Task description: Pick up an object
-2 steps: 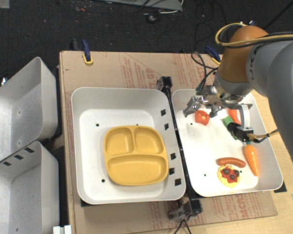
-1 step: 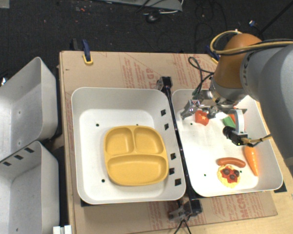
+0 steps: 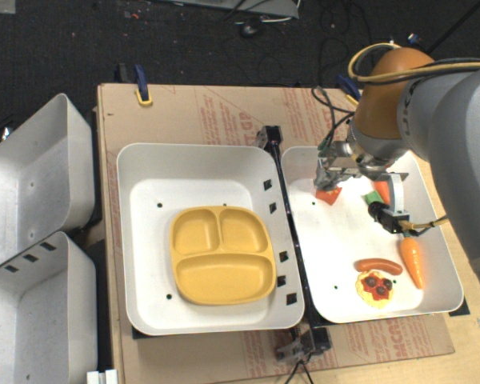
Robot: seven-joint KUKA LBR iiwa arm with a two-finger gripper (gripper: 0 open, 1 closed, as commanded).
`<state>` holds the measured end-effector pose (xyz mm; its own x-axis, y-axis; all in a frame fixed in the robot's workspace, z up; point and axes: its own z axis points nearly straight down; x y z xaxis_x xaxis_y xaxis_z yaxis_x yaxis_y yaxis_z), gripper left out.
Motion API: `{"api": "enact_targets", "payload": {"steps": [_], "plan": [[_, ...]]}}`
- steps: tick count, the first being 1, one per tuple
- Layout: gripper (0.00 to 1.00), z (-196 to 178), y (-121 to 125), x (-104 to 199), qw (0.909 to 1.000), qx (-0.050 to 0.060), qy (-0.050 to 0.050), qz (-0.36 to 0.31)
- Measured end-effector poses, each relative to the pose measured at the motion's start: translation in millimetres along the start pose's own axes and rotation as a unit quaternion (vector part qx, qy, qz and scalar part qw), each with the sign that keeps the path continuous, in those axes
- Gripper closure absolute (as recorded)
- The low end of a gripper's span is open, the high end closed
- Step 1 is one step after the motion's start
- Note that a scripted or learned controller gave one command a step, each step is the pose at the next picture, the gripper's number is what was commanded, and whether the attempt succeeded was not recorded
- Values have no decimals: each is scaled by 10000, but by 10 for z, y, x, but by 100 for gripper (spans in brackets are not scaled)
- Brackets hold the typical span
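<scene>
In the right bin [image 3: 336,278] lie several toy foods. A small red piece [image 3: 329,196] sits near the bin's far left corner, right under my gripper [image 3: 331,184], whose tips touch or hover at it. Whether the piece is between them is hidden. An orange carrot [image 3: 413,262] lies at the right side, a red sausage [image 3: 378,267] and a small yellow pizza [image 3: 375,288] sit near the front. A red-and-green piece [image 3: 380,190] lies beside the wrist.
The left bin [image 3: 144,214] holds a yellow divided plate [image 3: 222,254]. Two further white bins [image 3: 32,214] stand off the bench at the left. The grey arm [image 3: 448,134] covers the right bin's far right corner.
</scene>
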<state>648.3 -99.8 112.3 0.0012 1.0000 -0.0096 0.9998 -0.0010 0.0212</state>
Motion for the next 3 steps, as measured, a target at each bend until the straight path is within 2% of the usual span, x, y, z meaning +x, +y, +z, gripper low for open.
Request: {"api": "enact_targets", "payload": {"steps": [1, 2, 3], "plan": [[100, -563, 52, -86, 10000, 89, 44, -2], [100, -1195, 42, -76, 10000, 72, 42, -16], [100, -1178, 47, -75, 9999, 94, 43, -15]]}}
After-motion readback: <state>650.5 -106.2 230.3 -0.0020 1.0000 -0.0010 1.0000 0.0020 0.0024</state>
